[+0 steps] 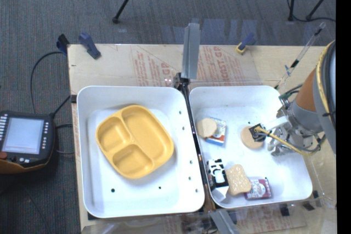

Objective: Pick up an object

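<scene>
My gripper [277, 146] hangs low over the right side of the right bin [241, 97], on the grey arm with the orange band. A round tan disc [250, 140] lies just to its left. Another tan round piece [207, 127] rests on a blue and white packet [219, 132] at the bin's left. At the front lie a tan bread slice [238, 179], a black and white packet [218, 172] and a dark red packet [259, 188]. Nothing shows between the gripper and any of these.
The left bin [93, 194] holds a yellow divided plate [135, 141]. A grey upright post [191, 55] stands behind the seam between the bins. Blue clamps [89, 44] sit on the bench's back edge. A handheld control pendant [24, 137] lies on the floor at the left.
</scene>
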